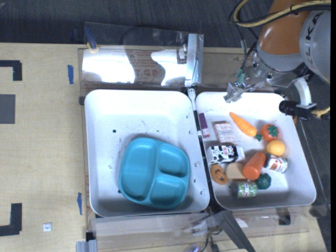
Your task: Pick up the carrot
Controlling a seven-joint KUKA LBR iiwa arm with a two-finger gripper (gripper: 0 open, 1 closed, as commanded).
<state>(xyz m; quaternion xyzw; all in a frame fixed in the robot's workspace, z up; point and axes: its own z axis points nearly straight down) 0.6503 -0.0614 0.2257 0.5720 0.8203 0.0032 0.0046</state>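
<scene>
The carrot (pixel 243 124), orange and tapered with a green end, lies tilted in the upper middle of the right bin (pixel 304 188). My gripper (pixel 234 92) hangs over the bin's far left corner, up and a little left of the carrot and apart from it. Nothing is seen in its grasp. The grey and orange arm (pixel 286 33) comes in from the top right.
Around the carrot lie a tomato (pixel 270 132), a yellow ball (pixel 275 148), a red bottle (pixel 253 165), a small can (pixel 276 165), a green can (pixel 245 189), a cow-print carton (pixel 224 153) and a pink packet (pixel 223 131). A teal divided plate (pixel 155 178) sits in the left bin (pixel 105 114).
</scene>
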